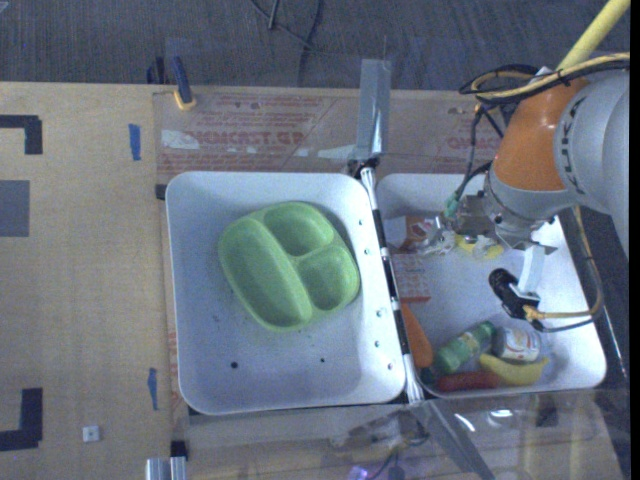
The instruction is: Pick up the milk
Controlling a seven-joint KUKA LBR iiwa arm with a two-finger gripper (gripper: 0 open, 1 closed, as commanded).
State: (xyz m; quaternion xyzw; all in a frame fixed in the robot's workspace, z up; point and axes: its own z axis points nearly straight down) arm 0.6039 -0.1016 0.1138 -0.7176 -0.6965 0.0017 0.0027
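A: Milk location?
B: I log a small carton [424, 234] at the right bin's [590, 363] back left corner; gripper [468, 230] just beside it; I cannot tell its grip state.

Faded red print on cardboard [250, 133], not legible

Well to the claw's left I see a green divided plate [290, 264] lying in the left bin [190, 298]. Below the claw, along the near edge of the right bin [590, 353], lie a green bottle [464, 348], a banana [515, 369], a carrot [417, 340] and a red pepper [462, 381]
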